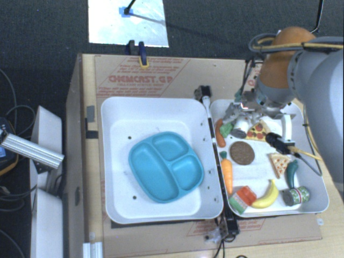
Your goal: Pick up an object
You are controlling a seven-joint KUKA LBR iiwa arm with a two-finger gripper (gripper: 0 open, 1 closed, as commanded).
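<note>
**A toy must be picked from the crowded right bin**

On the left, a blue divided plate [165,166] lies in the left bin [115,117]. It is not part of the crowd of toys.

In the right bin [317,190], many toy foods are spread out. Along its left wall an orange carrot [228,175] is seen, with a red and white toy [243,196] near the front. A brown round cookie [242,153] lies in the middle. A yellow banana [267,195] sits in front of it, and a pizza slice [278,164] is to the right.

The gripper [240,113] hangs over the far left corner of the right bin, close to a small green toy [226,129] and a pizza piece [258,131]. How wide the jaws stand cannot be told, and nothing is seen held.

One toy should be chosen that lies apart from the rest, such as the cookie. The gripper should be lowered straight over its middle, so that no neighbour is pinched too.
</note>
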